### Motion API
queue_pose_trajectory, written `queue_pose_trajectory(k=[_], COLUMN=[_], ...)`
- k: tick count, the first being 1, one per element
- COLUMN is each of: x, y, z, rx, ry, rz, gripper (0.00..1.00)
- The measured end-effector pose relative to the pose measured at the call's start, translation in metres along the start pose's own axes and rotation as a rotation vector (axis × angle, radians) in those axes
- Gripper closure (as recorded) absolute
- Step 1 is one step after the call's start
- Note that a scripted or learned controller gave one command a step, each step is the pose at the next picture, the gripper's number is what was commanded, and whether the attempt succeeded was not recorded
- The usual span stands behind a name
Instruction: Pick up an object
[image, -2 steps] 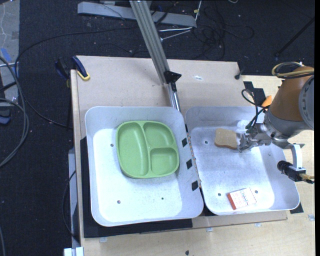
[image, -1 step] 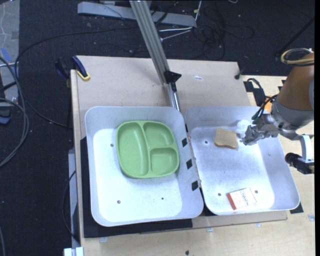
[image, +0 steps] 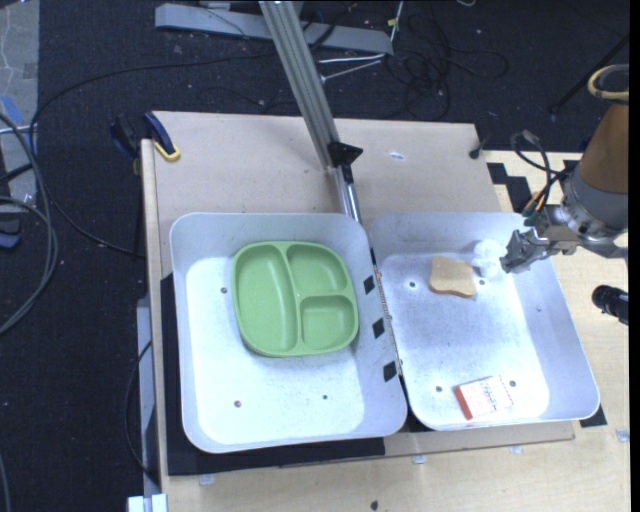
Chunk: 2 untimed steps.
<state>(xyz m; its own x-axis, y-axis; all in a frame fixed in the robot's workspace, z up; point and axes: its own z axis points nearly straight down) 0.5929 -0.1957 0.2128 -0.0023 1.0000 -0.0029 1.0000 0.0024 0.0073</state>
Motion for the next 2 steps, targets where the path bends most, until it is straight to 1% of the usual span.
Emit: queue_pose_trajectory(k=[1,2], x=[0.055,0.107], y=[-0.007,-0.008], z=[-0.013,-0.024], rx=[0.006,0.006], ry=[0.005,0.005], rz=[-0.005,-0.006], gripper=[1.0,1.0])
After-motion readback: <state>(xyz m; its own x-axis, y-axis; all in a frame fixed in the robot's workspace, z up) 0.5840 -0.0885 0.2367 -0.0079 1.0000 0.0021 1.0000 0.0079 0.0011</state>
